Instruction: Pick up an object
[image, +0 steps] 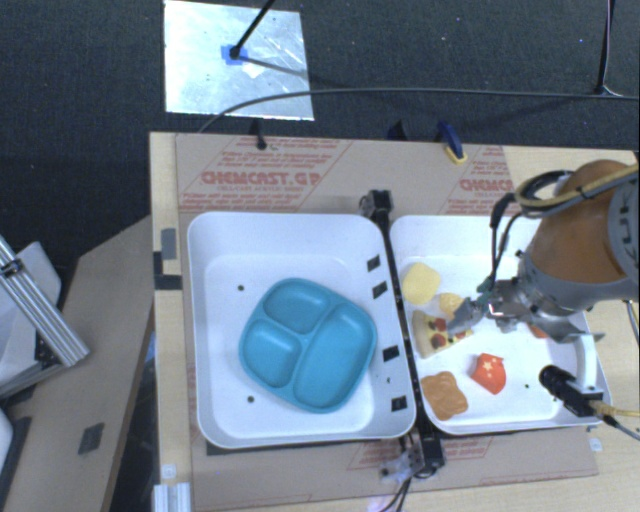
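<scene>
The pizza slice (436, 333) lies right under my claw (463, 318), in the right bin (560, 412); whether my claw is apart or together I cannot tell. A yellow piece (421, 282) sits just beyond, a red one (489, 371) nearer.

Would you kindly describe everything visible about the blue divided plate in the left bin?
The blue plate is a light blue, rounded-square tray that looks like smooth plastic, moulded into three compartments: one large at its right and two smaller at its left. It lies flat, turned at a slant, on the floor of the left white bin, near the middle. Nothing rests in it, and it touches only the bin floor.
</scene>
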